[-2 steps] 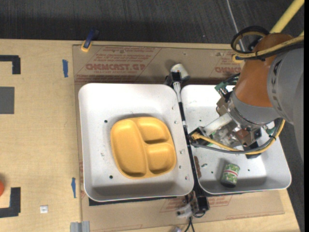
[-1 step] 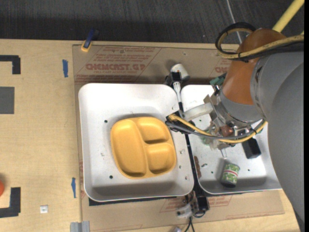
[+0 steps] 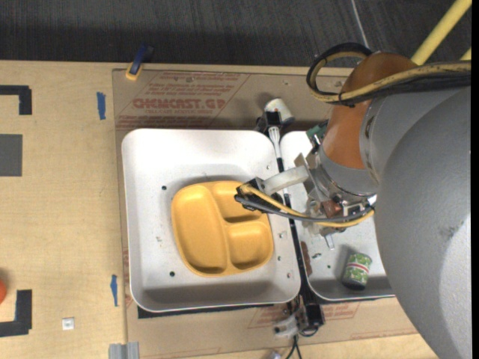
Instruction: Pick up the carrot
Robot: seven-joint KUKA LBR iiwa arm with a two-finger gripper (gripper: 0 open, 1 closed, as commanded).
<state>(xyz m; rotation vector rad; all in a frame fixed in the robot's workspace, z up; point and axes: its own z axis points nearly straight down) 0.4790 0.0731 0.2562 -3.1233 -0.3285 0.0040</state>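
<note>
My gripper point(image 3: 323, 223) hangs below the orange-banded wrist point(image 3: 352, 137), over the left part of the right bin point(image 3: 329, 286) and close to the divider between the two bins. Yellow and black cables loop around it and reach out over the left bin. The arm's grey body covers most of the right bin, hiding whatever lies beneath it.
A yellow divided plate point(image 3: 222, 226) lies in the left bin point(image 3: 150, 200). A small green can-like object point(image 3: 356, 268) stands in the right bin's near part, just below the gripper. A white clamp point(image 3: 276, 111) sits at the far end of the divider.
</note>
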